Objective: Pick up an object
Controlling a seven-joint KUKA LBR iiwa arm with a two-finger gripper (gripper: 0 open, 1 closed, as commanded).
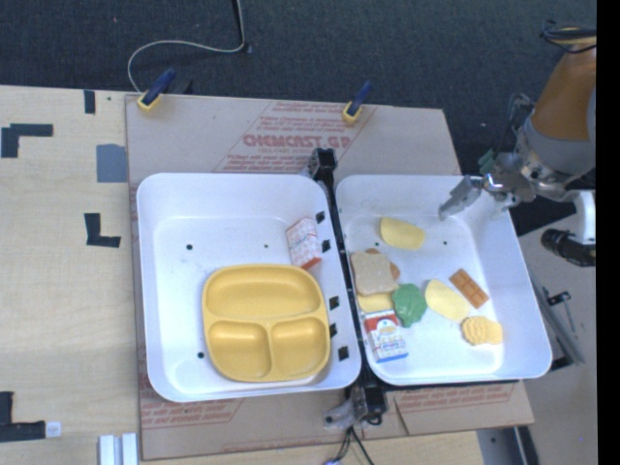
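My gripper (457, 200) hangs over the far right corner of the right bin (513, 289), with nothing visibly held. Just to its lower left lies a pale yellow rounded piece (400, 232). Further toward the front are a slice of bread (373, 272), a green piece (410, 303), a yellow oval piece (446, 300), an orange cracker (469, 287), a yellow ridged biscuit (481, 331) and a small red and white carton (387, 338). The grey arm with its orange band (562, 95) comes in from the upper right.
The left bin (160, 260) holds a yellow divided tray (266, 321) and a small red and white box (304, 241) by the shared wall. Black clips (322, 163) join the bins in the middle. Both bins rest on a cardboard sheet (281, 134).
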